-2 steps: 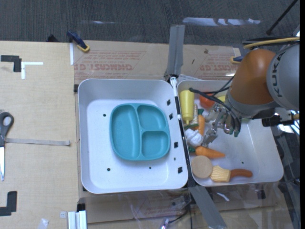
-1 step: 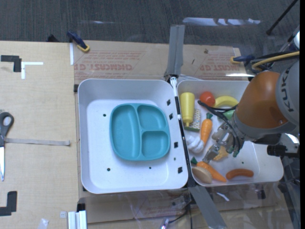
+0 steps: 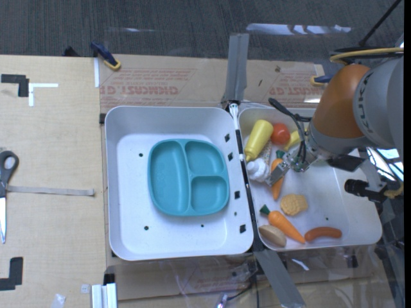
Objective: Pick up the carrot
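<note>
Within the right bin [image 3: 359,197], the gripper [image 3: 297,162] hangs low beside one carrot [image 3: 278,178]; jaw state cannot be told. A second carrot [image 3: 285,226] lies nearer the front. Advise centring along the carrot's middle before closing.

Teal divided plate [image 3: 189,177] in left bin [image 3: 122,236]; toy food in right bin [image 3: 359,230].

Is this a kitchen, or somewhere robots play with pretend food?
Probably a robot test bench, not a kitchen: a robot arm reaches over a white bin of toy food, like a carrot, and scissors lie nearby.
</note>
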Controlling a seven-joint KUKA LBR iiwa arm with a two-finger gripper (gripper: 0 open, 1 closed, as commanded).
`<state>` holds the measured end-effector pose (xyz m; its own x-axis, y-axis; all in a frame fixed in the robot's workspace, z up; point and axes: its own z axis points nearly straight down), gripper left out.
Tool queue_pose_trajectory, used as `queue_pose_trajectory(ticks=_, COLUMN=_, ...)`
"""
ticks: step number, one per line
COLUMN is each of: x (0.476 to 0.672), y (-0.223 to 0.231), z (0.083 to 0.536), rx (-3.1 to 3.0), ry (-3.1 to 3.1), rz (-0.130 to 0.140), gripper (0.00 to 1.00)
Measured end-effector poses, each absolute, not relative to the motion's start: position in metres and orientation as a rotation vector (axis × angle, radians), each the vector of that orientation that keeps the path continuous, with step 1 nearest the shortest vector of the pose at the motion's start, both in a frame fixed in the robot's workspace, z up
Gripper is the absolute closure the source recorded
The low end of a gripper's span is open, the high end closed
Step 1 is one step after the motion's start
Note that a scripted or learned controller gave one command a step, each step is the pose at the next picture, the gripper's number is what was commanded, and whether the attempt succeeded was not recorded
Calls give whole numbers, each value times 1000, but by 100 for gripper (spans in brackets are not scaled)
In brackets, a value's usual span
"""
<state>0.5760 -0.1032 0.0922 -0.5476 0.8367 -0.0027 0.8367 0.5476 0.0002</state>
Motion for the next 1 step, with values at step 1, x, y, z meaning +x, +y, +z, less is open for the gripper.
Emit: queue_pose_trajectory(ticks=1, x=576, y=-104, z=102, rx=1488, ry=2762, rz=-6, gripper=100)
